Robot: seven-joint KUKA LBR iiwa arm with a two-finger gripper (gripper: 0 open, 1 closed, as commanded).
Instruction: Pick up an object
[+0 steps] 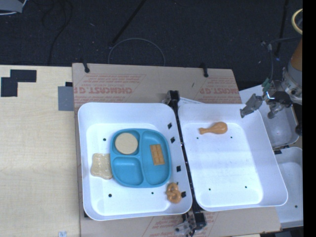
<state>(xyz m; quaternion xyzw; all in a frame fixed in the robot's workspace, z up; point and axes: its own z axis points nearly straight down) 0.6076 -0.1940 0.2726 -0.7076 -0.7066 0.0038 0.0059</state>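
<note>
A tan toy drumstick (215, 129) lies in the far part of the right bin (232, 181). In the left bin (94, 117) a blue divided tray (136, 174) holds a round beige biscuit (126, 143) and a brown rectangular piece (157, 154). A pale bread slice (101, 166) lies against the tray's left side, and a brown lump (173, 192) sits in that bin's near right corner. My gripper (261, 107) hangs above the right bin's far right rim, right of the drumstick, open with nothing between its fingers.
Both bins rest on a cardboard sheet (148, 85) on the bench. A black clip (173, 97) joins the bins at the far end of the shared wall. A clear container (282, 130) stands just right of the right bin.
</note>
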